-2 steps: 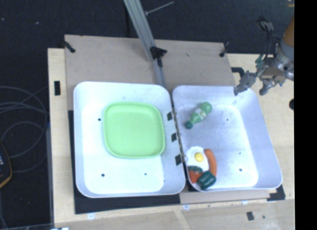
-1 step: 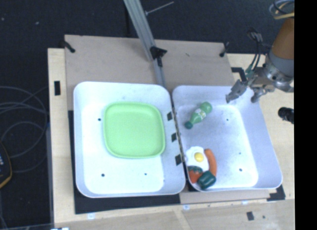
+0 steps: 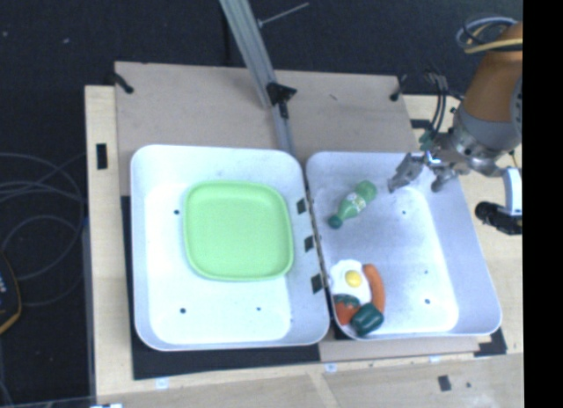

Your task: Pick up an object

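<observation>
Holding green plate (image 3: 237, 229), L bin (image 3: 149, 248), bottle (image 3: 353, 203) + food plate (image 3: 347, 327), R bin (image 3: 457, 248)

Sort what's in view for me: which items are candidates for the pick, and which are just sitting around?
In play:
pincer, above the right bin's far edge
green bottle, right bin
toy fried egg
carrot
small green item

Lying about:
green plate, left bin
both white bins
slanted grey pole
</observation>
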### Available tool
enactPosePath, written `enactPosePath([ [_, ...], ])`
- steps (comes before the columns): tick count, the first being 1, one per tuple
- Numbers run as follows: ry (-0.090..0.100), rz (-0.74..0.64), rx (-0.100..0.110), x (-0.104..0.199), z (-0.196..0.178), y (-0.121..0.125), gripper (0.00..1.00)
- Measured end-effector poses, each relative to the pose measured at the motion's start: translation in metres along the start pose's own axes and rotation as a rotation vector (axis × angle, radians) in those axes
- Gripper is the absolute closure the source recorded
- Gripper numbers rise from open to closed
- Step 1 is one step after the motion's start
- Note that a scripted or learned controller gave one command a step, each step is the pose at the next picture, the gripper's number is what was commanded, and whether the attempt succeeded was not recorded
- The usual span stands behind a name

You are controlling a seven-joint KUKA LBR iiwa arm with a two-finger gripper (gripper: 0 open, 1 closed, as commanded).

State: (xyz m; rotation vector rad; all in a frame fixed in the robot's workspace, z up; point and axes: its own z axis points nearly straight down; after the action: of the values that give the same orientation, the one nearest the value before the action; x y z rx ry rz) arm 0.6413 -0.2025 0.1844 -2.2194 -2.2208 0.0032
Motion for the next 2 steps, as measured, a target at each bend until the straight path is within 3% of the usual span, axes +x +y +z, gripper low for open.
enactPosePath([
  [1,0.000,0.001,0.002,-0.003,0.056,-0.010,0.00],
  [2,-0.001,0.001,-0.005,-0.004,0.043,-0.008,1.00],
])
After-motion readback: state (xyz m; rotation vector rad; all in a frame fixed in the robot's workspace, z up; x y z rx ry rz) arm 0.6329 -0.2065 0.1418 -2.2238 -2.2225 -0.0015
